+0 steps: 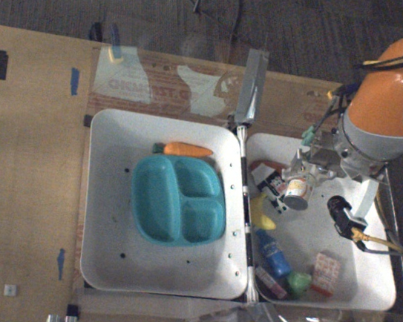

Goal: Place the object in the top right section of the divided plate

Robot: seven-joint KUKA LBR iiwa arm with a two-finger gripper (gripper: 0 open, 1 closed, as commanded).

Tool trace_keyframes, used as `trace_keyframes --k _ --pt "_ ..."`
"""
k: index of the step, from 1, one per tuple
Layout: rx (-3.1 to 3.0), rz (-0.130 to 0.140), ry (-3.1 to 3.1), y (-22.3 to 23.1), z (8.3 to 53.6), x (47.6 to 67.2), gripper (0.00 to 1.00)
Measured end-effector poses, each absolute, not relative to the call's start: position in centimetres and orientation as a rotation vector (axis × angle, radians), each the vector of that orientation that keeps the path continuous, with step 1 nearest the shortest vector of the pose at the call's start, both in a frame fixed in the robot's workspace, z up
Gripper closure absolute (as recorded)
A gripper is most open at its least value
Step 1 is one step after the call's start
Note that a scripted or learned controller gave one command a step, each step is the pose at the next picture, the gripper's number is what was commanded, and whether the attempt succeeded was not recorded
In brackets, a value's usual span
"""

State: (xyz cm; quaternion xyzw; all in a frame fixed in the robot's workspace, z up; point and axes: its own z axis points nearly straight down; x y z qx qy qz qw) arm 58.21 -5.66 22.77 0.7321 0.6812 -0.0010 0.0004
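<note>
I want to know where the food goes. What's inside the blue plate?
The blue plate in the left bin shows three sections with nothing in them. A carrot lies just outside it, along its top rim. What is under the plate is covered.

Brown bench bearing two white bins.

Teal divided plate in left bin; carrot just above; claw over right bin.

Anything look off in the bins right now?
Yes: the carrot lies on the left bin floor, against the top edge of the teal divided plate, not in any section. The right bin's items are jumbled along its left wall.
</note>
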Motion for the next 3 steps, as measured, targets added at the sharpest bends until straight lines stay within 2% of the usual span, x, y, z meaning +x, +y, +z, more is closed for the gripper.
trace_keyframes --k 1,2,3 --pt "2.299 -0.003 2.139 -5.7 22.8 58.2 0.00" --pt "2.296 0.000 2.139 -5.6 23.8 58.3 1.00" --pt "2.345 0.001 2.088 -3.6 35.1 51.7 1.00"
